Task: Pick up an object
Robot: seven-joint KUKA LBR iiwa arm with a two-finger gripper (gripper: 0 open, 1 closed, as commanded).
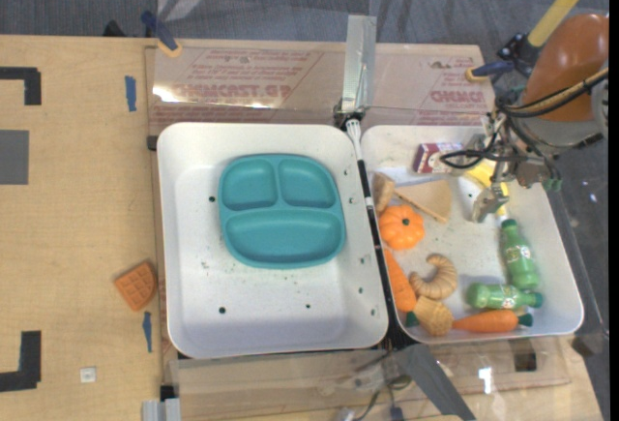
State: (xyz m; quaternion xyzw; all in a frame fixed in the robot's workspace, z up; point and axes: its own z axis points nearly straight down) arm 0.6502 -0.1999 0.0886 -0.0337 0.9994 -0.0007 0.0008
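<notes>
Gripper [486,203] apparently just above-left of green bottle [519,255].

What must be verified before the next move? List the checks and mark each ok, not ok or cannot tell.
1. Gripper over the right white bin: ok.
2. An object between its fingers: cannot tell.
3. Yellow block close beside the gripper: ok.
4. Upright green plastic bottle standing near the descent path: not ok, it may be bumped.
5. Small orange pumpkin apart from the gripper: ok.
6. Teal divided plate resting in the left white bin: ok.
</notes>
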